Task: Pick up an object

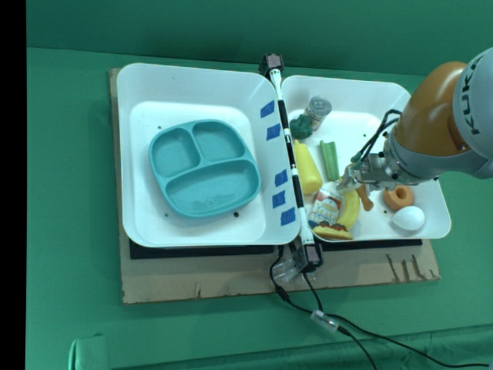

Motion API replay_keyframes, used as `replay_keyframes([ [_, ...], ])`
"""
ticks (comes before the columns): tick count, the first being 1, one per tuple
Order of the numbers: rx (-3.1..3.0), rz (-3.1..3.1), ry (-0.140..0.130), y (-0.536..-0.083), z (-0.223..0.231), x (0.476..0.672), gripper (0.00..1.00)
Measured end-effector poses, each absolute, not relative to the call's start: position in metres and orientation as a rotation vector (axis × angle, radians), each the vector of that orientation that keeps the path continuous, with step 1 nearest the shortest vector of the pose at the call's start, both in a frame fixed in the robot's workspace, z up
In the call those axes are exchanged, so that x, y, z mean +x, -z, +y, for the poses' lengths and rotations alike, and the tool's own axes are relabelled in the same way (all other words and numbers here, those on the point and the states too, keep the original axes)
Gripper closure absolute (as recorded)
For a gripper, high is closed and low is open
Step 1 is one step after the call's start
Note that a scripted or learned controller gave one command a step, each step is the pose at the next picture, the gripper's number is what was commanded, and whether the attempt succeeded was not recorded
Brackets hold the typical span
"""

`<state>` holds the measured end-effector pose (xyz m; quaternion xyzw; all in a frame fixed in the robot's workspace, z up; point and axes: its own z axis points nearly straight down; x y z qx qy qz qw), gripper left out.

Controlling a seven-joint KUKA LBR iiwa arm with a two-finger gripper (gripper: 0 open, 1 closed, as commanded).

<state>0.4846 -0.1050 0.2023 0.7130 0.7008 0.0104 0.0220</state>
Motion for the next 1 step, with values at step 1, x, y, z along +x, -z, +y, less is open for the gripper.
replay_keyframes([
  [1,2.221,2.21,-0.01,-0.2835,-0.0321,0.5514,1.0],
])
